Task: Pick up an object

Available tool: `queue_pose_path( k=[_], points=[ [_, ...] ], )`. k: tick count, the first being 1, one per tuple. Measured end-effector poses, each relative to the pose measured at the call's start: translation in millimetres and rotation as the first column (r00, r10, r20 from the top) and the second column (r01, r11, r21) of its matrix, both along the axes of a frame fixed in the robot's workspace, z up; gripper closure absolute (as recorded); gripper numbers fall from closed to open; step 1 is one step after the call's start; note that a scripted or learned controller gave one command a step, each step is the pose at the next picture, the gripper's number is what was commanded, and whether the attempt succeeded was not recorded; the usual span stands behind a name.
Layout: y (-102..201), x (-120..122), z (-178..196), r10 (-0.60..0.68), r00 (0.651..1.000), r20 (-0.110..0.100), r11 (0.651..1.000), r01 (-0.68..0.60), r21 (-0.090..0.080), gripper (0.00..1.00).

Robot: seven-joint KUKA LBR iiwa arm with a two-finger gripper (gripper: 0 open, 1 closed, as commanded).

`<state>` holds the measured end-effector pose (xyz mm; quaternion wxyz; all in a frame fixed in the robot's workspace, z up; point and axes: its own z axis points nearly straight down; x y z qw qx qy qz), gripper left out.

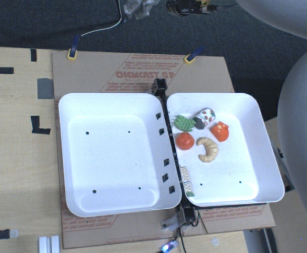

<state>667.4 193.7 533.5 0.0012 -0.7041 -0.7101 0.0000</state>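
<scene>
Camera view: two shallow white bins sit side by side on a cardboard sheet printed with red lettering, which lies on a wooden bench. The left bin shows only small dark dots on its floor. The right bin holds the loose objects, grouped toward its 10 o'clock quarter. A green leafy piece lies near the dividing edge; just beside it at 2 o'clock rests a small can-like item with a white, dark and red surface. A red block sits at 4 o'clock from that can. A round red tomato-like object lies at 6 o'clock from the green piece. A tan croissant, curved, lies at 4 o'clock from the tomato and below the red block, apart from both. A narrow patterned strip lies along the bin's left wall at about 7 o'clock. The arm appears as grey rounded bulk at 3 o'clock and 1 o'clock of the view; whether its end effector is apart or together cannot be told. Cables lie on the dark floor at 12 o'clock.
</scene>
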Motion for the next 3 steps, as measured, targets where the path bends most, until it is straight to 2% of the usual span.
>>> queue_pose_path(
  k=[1, 3],
  points=[
    [42.3, 0.3, 0.1, -0.003, 1.000, 0.000, 1.000, 0.003, -0.001, 1.00],
    [40.3, 0.5, 0.7, -0.006, 1.000, 0.001, 1.000, 0.006, -0.003, 1.00]
  ],
)
